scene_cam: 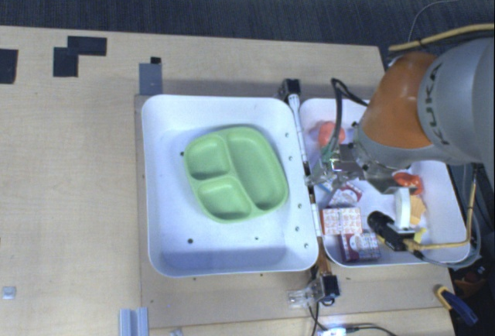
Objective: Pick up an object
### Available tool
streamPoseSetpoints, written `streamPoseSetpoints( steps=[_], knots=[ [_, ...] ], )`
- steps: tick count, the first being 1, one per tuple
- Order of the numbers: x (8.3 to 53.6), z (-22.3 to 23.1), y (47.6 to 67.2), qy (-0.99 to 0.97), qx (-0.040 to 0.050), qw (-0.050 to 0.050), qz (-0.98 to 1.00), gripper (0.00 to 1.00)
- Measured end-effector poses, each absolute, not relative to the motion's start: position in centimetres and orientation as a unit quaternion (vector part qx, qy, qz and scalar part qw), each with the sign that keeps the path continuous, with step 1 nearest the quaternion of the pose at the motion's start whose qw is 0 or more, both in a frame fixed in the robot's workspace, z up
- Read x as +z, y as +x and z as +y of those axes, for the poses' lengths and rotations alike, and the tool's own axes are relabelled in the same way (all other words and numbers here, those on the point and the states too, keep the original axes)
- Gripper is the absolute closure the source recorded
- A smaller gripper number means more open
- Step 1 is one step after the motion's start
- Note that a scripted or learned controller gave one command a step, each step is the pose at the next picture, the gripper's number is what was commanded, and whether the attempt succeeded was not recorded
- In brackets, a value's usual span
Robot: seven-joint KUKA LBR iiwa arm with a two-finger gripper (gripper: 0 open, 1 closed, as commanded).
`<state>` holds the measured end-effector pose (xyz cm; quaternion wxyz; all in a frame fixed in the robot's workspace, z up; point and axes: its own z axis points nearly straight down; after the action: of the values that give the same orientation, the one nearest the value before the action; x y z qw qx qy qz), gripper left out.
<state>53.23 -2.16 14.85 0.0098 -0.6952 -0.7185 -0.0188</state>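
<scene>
My gripper is low in the right bin, at its left side close to the wall between the bins. Just in front of it lies a small box with a red and white pattern. Beside that box, toward the front, is a dark can-like thing. An orange-red thing lies at the back of the bin behind the gripper. On the right, a red piece and a yellow-orange piece peek out from under the arm. The wrist hides the middle of this bin.
The left bin holds a green plate with three compartments, lying flat near its middle. The grey arm with its orange band covers the back right of the right bin. Black marks and small fixtures sit on the wooden bench around the bins.
</scene>
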Motion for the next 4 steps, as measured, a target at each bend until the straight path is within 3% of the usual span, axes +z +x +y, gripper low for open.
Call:
streamPoseSetpoints(
  steps=[1,2,3,4],
  knots=[
    [26.6,0.0,61.1,-0.705,-0.0024,-0.002,-0.709,1.00],
    [26.6,0.0,61.0,-0.705,-0.0013,-0.001,-0.709,0.00],
    [17.5,-9.2,59.2,-0.706,0.0001,-0.001,-0.708,0.00],
    [9.9,-8.4,58.9,-0.703,-0.0038,-0.003,-0.711,0.00]
  ],
)
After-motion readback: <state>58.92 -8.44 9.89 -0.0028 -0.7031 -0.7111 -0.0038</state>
